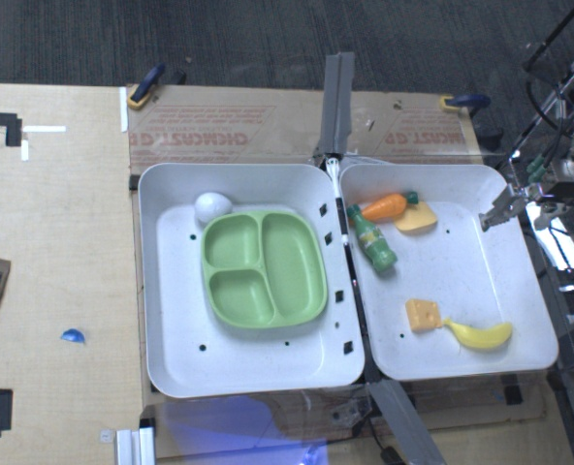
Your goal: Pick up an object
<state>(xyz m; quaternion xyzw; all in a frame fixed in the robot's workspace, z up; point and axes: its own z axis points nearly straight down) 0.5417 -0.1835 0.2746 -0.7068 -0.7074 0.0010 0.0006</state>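
White plastic bins sit side by side on the bench (54, 260); the left bin (171, 356) carries a green divided tray (265, 267) at its centre and a small white ball (212, 204) at about ten o'clock of that tray, touching or just beside its rim; the right bin (481, 260) carries the likely candidates for the pick; a toy carrot (384, 206) and a yellow-orange wedge (416, 221) lie near its twelve o'clock edge, just beside one another; a green bottle (372, 241) lies tilted toward the bin's ten o'clock side, close under the carrot; a tan cracker-like square (423, 314) and a banana (481, 334) lie toward six o'clock, touching or nearly so.

As a judgement, the task is barely begun; every object rests on a bin floor and nothing is lifted; the hand (505, 206) hangs at the three o'clock rim of the right bin, well apart from all the objects, with nothing between its fingers; whether those fingers are spread or drawn together I cannot tell, for it is small and dark against the clutter; choosing a target, descending, closing and lifting all remain.

Writing shows on the cardboard sheet (219, 129) beyond the bins at twelve o'clock; red capitals appear upside down and I cannot read them with confidence.
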